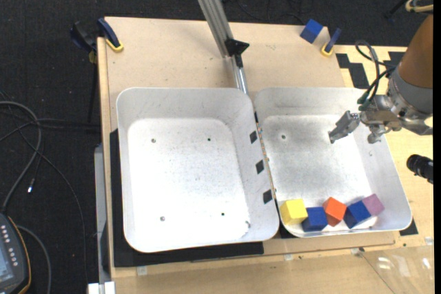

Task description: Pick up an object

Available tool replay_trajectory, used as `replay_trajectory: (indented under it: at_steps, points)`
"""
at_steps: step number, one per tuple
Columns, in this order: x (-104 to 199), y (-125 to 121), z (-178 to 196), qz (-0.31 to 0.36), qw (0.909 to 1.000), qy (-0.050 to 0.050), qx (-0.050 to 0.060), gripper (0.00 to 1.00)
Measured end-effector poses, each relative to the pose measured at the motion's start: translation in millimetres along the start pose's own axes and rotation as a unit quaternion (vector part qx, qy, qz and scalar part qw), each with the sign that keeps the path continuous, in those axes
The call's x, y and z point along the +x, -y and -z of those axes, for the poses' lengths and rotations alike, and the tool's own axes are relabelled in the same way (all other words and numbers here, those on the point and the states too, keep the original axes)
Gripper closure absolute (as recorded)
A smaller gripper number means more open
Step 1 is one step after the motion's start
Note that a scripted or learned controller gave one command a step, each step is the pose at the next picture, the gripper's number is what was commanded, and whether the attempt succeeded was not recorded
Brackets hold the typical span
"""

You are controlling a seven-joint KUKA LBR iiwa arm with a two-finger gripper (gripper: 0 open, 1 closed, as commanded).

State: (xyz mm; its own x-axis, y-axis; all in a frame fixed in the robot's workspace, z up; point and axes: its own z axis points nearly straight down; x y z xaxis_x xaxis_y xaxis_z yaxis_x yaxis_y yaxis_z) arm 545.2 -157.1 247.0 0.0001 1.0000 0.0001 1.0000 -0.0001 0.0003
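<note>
the arm [417, 72] reaches in from the right, and its gripper [358, 124] hangs above the upper right part of the right bin [303, 148]; two grey fingers [341, 127] seem to splay apart, one toward the bin's middle and one back toward the wrist, so the hand looks wide, and nothing sits between them; the objects to choose from lie huddled along the near edge of that bin, well apart from the gripper: a yellow cube [294, 210], a blue cube [315, 218] just beside it, an orange cube [335, 210], a second blue cube [357, 213] and a lilac cube [373, 204] at the corner; the left bin [179, 169] holds no block; another blue block [312, 29] rests on the bench [172, 51] beyond the bins; as a judgement, the task is barely begun: no pick is made; what is left is to travel toward the near edge, descend on one cube, close and lift; the tight crowding there may make a clean grip hard.
</note>
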Motion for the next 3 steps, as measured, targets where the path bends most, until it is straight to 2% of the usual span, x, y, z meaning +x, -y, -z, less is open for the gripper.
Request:
replay_trajectory:
  at_steps: [1,2,3]
  points:
    - [22,-26,-150,0.002,1.0000,-0.001,0.003,0.00]
    - [36,3,-114,0.000,1.0000,0.000,0.000,0.00]
    - [34,45,-152,-0.001,1.0000,0.000,0.000,0.00]
